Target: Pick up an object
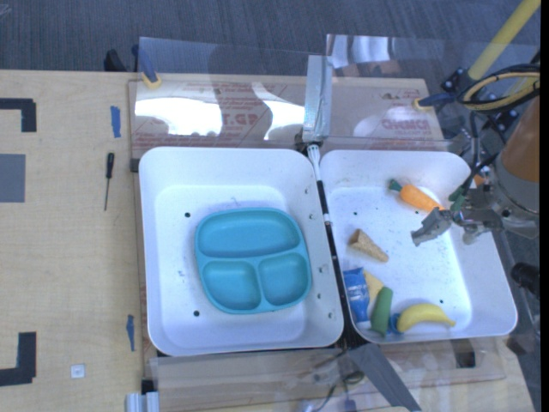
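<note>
The right bin (pixel 480 312) holds several toy foods. An orange carrot (pixel 418 197) lies near its back, and a tan wedge (pixel 368 245) rests at mid-left. A blue packet (pixel 354 290), a green piece (pixel 381 310) and a yellow banana (pixel 423 317) crowd the front-left corner. My gripper (pixel 448 231) hangs over the right side of this bin, just in front of and to the right of the carrot. It is open and its fingers (pixel 426 232) have nothing between them.
A blue divided plate (pixel 252 259) sits in the left bin (pixel 163 230). A metal divider post (pixel 316 101) and clear panels stand behind the bins. Cables and a yellow pole (pixel 506 33) are at the upper right. A screwdriver (pixel 108 178) lies on the wooden bench at the left.
</note>
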Tool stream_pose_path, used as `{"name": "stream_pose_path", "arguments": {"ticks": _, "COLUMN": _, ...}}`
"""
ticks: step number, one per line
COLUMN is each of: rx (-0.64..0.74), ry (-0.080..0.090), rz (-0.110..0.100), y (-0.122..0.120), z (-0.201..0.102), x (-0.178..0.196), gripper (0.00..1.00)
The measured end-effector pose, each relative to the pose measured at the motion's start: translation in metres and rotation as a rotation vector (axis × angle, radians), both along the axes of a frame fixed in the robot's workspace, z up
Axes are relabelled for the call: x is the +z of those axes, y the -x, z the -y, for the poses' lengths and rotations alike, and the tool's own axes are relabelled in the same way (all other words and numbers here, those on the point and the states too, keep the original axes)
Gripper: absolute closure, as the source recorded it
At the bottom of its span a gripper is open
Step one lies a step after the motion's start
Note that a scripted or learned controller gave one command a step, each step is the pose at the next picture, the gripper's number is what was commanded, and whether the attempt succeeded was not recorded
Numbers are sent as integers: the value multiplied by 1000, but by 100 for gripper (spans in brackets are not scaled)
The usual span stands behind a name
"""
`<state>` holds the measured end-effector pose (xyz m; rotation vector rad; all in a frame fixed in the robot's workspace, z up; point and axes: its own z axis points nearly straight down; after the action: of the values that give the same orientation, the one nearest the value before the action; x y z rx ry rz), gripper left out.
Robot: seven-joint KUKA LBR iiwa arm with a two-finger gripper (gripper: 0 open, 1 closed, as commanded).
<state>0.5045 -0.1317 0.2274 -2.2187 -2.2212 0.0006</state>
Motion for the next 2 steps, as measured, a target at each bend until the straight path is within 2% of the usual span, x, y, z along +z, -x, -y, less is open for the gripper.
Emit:
{"name": "stream_pose_path", "arguments": {"ticks": 1, "rx": 90, "ry": 0, "rz": -6, "y": -97, "z": 43, "x": -84, "gripper": 0}}
{"name": "stream_pose_path", "arguments": {"ticks": 2, "rx": 20, "ry": 2, "rz": 7, "y": -47, "z": 51, "x": -140, "gripper": 0}}
